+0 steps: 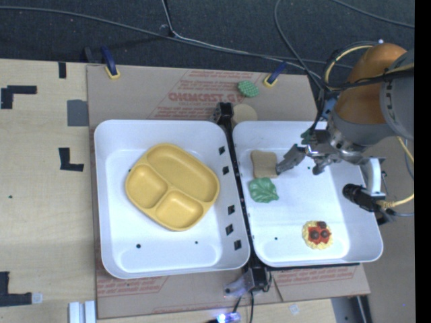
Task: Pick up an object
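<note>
In the right bin (350, 210) lie a tan bread-like piece (262, 163), a green leafy toy (263, 190) just below it, and a yellow piece with red dots (317, 235) near the front. My gripper (303, 160) hangs over the bin's upper middle, right of the tan piece. Its fingers are spread apart with nothing between them; the left fingertip (285, 165) is close to the tan piece's right edge.
The left bin (114, 180) holds a yellow three-compartment plate (172, 186). A small green object (248, 88) lies on the cardboard behind the bins. Cables cross the dark area at the back. The grey arm (370, 113) enters from the right.
</note>
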